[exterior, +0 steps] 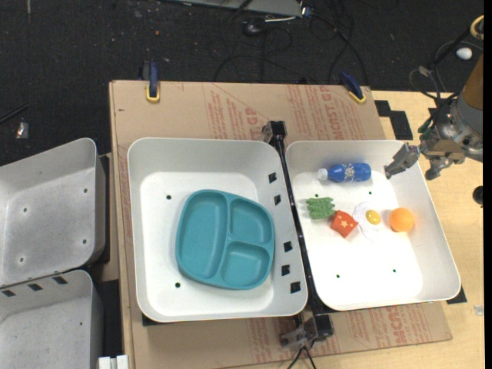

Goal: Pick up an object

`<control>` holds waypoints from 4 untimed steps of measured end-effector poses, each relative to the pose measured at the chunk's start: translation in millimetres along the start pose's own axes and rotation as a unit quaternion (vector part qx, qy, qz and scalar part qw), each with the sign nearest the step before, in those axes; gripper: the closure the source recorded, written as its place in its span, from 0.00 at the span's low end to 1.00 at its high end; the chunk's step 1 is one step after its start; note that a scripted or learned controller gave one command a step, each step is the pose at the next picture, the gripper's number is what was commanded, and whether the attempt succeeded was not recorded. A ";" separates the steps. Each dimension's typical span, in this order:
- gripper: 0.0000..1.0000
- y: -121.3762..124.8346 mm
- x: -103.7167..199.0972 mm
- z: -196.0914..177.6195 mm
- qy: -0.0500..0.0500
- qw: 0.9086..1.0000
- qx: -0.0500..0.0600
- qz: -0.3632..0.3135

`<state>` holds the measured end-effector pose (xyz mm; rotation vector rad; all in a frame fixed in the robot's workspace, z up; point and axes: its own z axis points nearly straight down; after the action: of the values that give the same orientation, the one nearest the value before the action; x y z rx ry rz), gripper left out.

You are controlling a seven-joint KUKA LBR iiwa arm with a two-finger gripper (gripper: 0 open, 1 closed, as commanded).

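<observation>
Overhead slanted view of the bench [192,98] with two white bins. The left bin [146,175] holds a teal divided plate [225,239]. The right bin [430,275] holds a blue bottle [346,173] lying on its side, a green toy [320,206], a red block [344,223], a small yellow piece [373,217] and an orange ball [400,220]. The gripper [419,164] hovers above the right bin's upper right rim, fingers spread apart, grasping nothing, well apart from the objects.

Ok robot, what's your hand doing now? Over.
Hand open, holding nothing, over right bin's far corner. Blue bottle closest. Nothing in the way.
</observation>
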<state>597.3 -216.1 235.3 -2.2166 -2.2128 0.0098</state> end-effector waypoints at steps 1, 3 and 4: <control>0.00 2.6 0.5 -6.9 -0.002 1.000 -0.006 -0.001; 0.00 -2.4 -0.9 81.9 -0.001 1.000 -0.003 0.000; 0.00 -6.7 -0.1 125.9 -0.001 1.000 -0.004 0.000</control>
<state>589.1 -215.8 109.5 -2.2199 -2.2181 0.0036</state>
